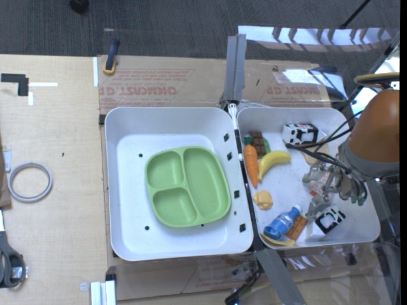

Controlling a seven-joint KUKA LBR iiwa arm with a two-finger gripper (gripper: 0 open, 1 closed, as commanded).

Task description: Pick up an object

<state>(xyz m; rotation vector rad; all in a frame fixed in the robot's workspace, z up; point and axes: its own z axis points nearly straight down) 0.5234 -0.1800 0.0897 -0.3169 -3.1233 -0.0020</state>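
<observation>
Now, gripper (pixel 320 192): finger state cannot be told.
Blue bottle (pixel 283 222): at its 8 o'clock, near.
Black-and-white toy (pixel 331 219): just at its 5 o'clock.

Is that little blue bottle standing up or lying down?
Lying down. The bottle rests on its side on the right bin's floor, near the front wall.

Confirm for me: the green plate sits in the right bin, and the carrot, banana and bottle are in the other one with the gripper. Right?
Not quite. The camera view shows the green plate in the left bin, not the right. The carrot, banana and bottle lie in the right bin, where the gripper is.
</observation>
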